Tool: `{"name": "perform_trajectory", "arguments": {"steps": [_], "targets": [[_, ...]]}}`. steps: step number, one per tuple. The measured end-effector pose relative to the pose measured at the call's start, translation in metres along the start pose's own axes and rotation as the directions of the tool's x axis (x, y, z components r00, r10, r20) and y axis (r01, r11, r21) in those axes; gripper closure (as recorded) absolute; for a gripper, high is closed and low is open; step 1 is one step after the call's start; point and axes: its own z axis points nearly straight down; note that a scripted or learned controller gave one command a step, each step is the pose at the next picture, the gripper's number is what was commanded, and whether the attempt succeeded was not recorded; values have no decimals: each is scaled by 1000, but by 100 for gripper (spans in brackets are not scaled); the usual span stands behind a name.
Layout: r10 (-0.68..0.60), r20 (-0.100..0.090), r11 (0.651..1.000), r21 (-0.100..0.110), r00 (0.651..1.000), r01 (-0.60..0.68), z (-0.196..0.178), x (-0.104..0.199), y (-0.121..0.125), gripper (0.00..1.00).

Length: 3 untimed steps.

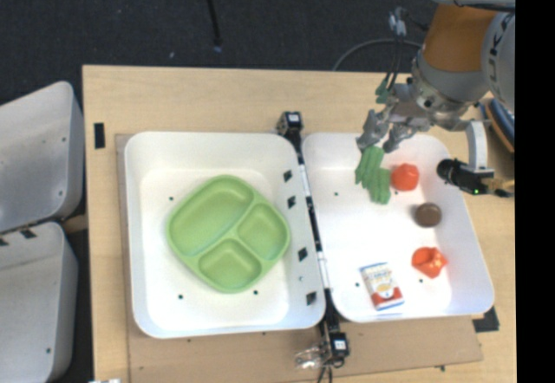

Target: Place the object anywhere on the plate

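The gripper (382, 137) sits over the upper part of the right bin (347, 295), its two fingers (371, 132) pointing down onto the top end of a green toy vegetable (374, 173). The piece's upper tip appears to sit between them, but I cannot tell whether they are clenched on it or merely straddling it. The piece hangs or stands nearly upright, tilted a little, which suits a grasp from above. Just beside it to the right is an orange-red toy fruit (404, 177), then a brown round piece (427, 215) nearer the bin's right wall, a second orange-red item (428, 262) below that, and a small printed carton (381, 286) lying flat near the front edge: five objects in this bin, two of them orange-red, one each of the others. The one green divided plate (227, 232), with three compartments, lies alone in the left bin (147, 303), well apart from the gripper, so I judge the carry across the divider is not yet done.
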Motion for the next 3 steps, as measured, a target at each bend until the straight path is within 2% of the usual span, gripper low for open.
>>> {"name": "perform_trajectory", "arguments": {"steps": [1, 2, 3], "targets": [[-1, 0, 1000, -3, 1000, 1, -1, 54, 8, 100], [-1, 1, 1000, -1, 1000, 1, 14, 107, 26, 100], [-1, 0, 1000, -2, 1000, 1, 24, 168, 28, 100]]}}
